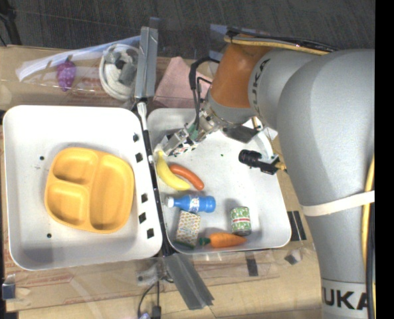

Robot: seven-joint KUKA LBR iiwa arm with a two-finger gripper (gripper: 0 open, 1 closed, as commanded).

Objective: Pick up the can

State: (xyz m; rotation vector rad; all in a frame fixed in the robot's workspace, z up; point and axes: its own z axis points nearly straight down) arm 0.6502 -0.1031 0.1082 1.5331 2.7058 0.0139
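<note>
The can (240,220) is small and green with a pale top, and it stands upright near the front right of the right bin (266,198). My gripper (177,145) is low over the back left corner of that bin, just above the banana (164,172). It is well away from the can, up and to the left of it. Nothing shows in its grasp.
In the right bin, an orange sausage (187,175) lies against the banana. In front of them are a blue bottle (193,203), a patterned packet (189,226) and a carrot (224,240), the carrot close by the can. A yellow divided plate (90,189) sits in the left bin (24,131).
</note>
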